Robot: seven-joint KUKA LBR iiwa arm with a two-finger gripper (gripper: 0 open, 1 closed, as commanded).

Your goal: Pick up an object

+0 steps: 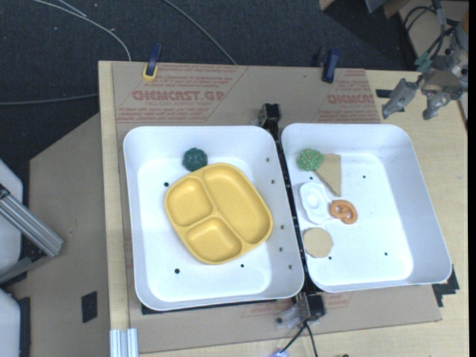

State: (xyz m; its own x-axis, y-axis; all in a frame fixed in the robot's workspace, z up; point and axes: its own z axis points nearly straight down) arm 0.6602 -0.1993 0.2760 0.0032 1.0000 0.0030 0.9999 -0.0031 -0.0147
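Camera view: end effector [416, 101] is seen spread open, nothing held. Approach step; descent toward pretzel [343, 212], below-left of it, is required.

"CHEMCAST GP" on brown board [186, 88]

The gripper [416, 101] hangs at the frame's upper right edge. Its two grey fingers [394, 100] seem spread apart, pointing down-left.

The gripper [420, 103] is dull grey metal — two stubby fingers [394, 100] under a boxy wrist, thin cables trailing above.
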